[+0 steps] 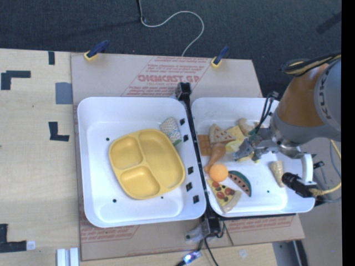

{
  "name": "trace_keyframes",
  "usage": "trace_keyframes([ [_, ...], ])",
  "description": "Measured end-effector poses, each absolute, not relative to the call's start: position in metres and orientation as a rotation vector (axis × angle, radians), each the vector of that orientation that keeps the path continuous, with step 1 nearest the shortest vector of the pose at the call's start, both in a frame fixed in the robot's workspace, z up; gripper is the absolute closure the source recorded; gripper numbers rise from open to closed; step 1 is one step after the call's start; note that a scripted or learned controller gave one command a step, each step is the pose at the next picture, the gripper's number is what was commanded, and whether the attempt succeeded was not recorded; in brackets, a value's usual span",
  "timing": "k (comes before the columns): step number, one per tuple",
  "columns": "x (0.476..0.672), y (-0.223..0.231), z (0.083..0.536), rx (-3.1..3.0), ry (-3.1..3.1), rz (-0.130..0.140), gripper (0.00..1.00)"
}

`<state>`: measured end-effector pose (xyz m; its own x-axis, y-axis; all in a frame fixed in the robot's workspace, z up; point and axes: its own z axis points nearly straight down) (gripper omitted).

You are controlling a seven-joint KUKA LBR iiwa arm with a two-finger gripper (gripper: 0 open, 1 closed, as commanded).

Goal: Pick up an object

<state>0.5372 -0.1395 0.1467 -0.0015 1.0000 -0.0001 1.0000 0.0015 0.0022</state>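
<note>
- Where the right white bin holds toy food: two-finger metal gripper low over pale yellow cheese-like pieces; finger state indiscernible.
- Left white bin: yellow three-compartment plastic tray, centre.

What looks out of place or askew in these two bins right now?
The yellow divided plate sits skewed in the left bin, its edges not square with the walls. The toy food in the right bin is loosely jumbled, and a pizza slice lies against the near-left corner. Nothing looks spilled or broken.
</note>
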Motion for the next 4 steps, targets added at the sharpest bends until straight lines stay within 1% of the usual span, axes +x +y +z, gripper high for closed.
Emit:
trace_keyframes([
  [1,0.544,-0.135,0.192,2.217,2.222,0.003,1.0],
  [2,0.545,-0.135,0.226,2.218,2.222,0.002,1.0],
  [3,0.534,-0.08,0.218,2.218,2.23,-0.003,1.0],
  [4,0.515,-0.024,0.212,2.218,2.232,-0.004,1.0],
])
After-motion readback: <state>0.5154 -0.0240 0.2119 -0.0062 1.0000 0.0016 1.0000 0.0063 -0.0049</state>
